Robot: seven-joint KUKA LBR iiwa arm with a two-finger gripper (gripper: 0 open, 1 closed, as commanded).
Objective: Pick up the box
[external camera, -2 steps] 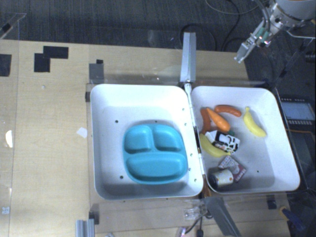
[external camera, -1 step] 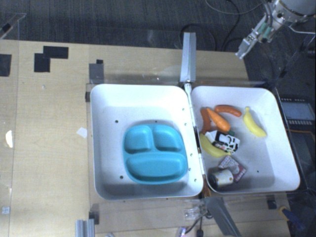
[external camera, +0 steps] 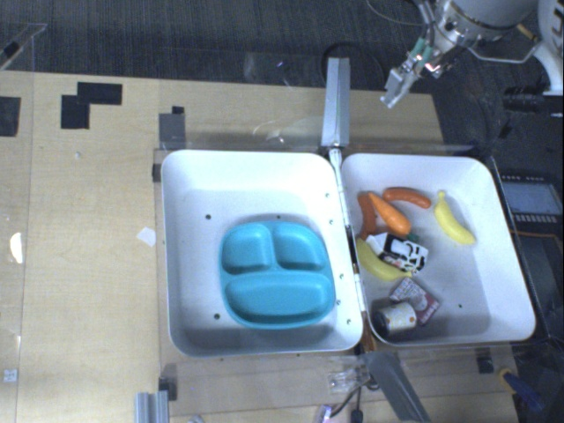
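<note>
In the camera view, the gripper (external camera: 398, 85) is being held high above the bench, beyond the far edge of the right bin (external camera: 493, 192), and nothing is being carried between its fingers; whether they are apart or together cannot be told. The box (external camera: 404, 253), patterned black and white, is lying in the right bin near its left wall, resting against a yellow banana (external camera: 379, 264). Beside it, two orange carrots (external camera: 388, 211), a second banana (external camera: 452, 219), a small packet (external camera: 416, 294) and a can (external camera: 398, 317) are being shown. A blue divided tray (external camera: 277, 271) is sitting in the left bin (external camera: 189, 236).
</note>
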